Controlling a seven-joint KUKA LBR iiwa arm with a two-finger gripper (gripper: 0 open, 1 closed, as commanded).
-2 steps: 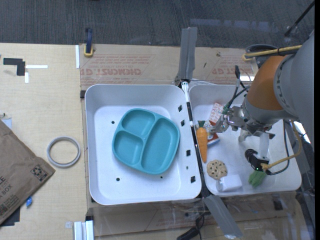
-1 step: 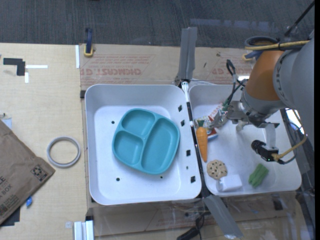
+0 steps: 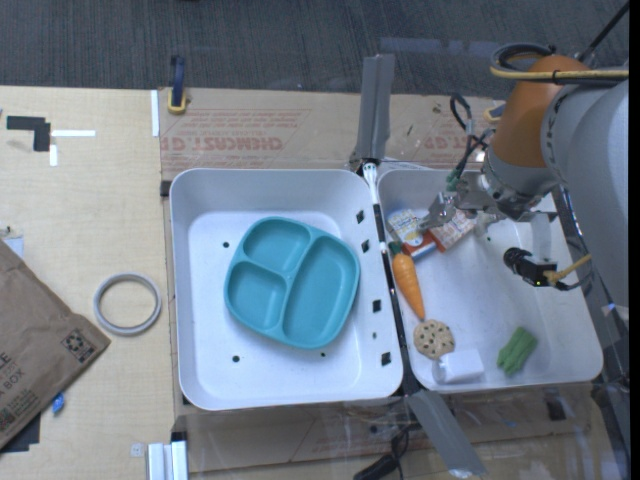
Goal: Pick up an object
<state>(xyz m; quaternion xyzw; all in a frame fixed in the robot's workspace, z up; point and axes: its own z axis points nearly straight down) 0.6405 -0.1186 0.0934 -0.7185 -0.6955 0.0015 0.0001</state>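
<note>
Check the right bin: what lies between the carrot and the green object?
In the camera view, a cookie and a white block lie between the carrot and the green object.

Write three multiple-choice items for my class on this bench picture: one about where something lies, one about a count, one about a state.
1. Where does the teal three-compartment plastic plate lie?
A. in the left white bin
B. in the right white bin
C. on the wooden bench

2. How many compartments does that plate have?
A. two
B. three
C. five

3. How does the orange toy carrot lie?
A. standing upright
B. flat on the bin floor
C. resting on the plate

Answers:
1. A, since the plate sits on the floor of the left white bin.
2. B, since one long section and two smaller ones are visible.
3. B, since the carrot lies lengthwise in the right white bin, near the divider, with the round speckled cookie just below it and the claw above it, toward the bin's far end.
</note>
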